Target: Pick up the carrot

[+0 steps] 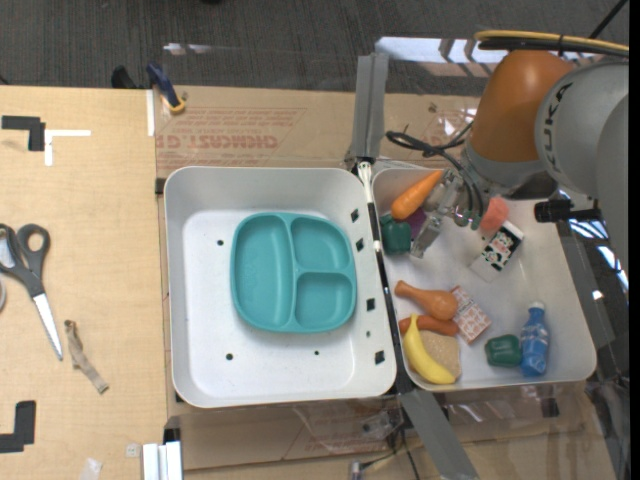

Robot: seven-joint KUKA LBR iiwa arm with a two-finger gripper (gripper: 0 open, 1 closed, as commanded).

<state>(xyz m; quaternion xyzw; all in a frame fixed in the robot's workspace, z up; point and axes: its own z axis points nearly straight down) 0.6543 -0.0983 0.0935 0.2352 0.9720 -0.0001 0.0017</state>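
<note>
The carrot (414,196) is orange and tapered. It lies at a slant in the far left corner of the right bin (570,298), close to the wall between the two bins. My gripper (440,224) reaches in from the right and hangs just right of and below the carrot's thick end. It is very close to the carrot, and contact is unclear. A dark green toy (397,235) sits right under the carrot, beside the gripper's tip.
The right bin also holds a pink piece (495,213), a black-and-white box (498,251), a drumstick (425,295), a banana (424,354), a blue bottle (535,341) and a green block (502,349). The left bin (195,298) holds a teal divided plate (295,271). Scissors (30,268) lie on the bench.
</note>
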